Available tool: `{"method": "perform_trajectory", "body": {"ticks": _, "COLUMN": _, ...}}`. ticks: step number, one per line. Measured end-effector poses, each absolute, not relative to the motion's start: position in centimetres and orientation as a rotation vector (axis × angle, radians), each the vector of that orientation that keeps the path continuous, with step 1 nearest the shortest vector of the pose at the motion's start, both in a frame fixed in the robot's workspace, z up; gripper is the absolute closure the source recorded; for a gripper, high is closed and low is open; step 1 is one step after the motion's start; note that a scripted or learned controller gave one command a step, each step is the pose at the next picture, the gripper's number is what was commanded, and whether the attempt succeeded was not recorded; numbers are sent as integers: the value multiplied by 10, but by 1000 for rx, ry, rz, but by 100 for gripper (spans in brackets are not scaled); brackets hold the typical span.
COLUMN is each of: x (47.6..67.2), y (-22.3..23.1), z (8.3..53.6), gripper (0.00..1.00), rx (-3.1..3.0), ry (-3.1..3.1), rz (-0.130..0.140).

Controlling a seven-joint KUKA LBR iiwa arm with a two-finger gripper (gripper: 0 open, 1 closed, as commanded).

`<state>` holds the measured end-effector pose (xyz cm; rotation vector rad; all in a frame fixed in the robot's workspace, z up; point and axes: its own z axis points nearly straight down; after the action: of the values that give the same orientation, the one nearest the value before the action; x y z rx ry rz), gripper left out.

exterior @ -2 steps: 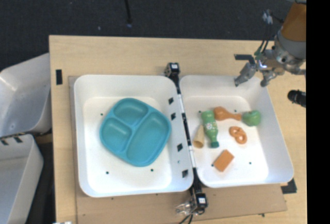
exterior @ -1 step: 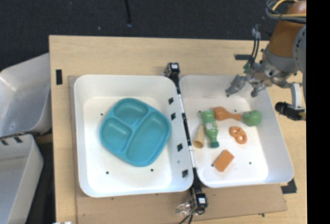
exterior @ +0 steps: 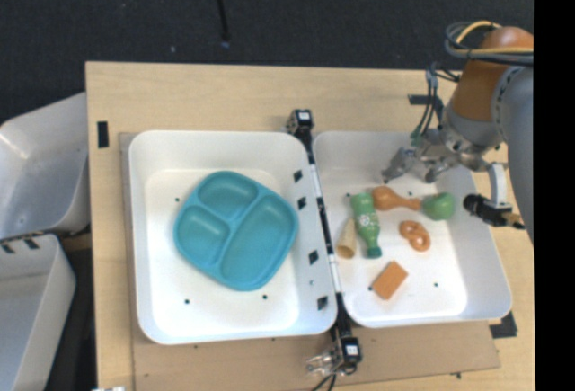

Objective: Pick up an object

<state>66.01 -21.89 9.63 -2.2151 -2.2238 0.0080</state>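
nearest the camera an orange block (exterior: pixel 390 279) lies in the right bin (exterior: pixel 481 295). the green bottle (exterior: pixel 366 224) lies lengthwise toward the camera, beside a pretzel (exterior: pixel 415 235). my arm (exterior: pixel 481 93) is cut off at the right, bent down. my pincer (exterior: pixel 422 166) hangs spread above the bin's far part, gripping nothing.

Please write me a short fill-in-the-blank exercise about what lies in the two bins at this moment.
1. The blue divided plate lies in the ____ bin.
2. The green bottle lies in the ____ bin.
3. The orange block lies nearer the front edge of its bin than the ____ bottle.
4. The gripper hangs over the ____ bin.

Missing words: left; right; green; right
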Motion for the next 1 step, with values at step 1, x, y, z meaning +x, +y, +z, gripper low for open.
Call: {"method": "perform_trajectory", "body": {"ticks": 1, "x": 661, "y": -220, "z": 110, "gripper": 100, "rx": -2216, "ry": -2231, "rz": 8}}
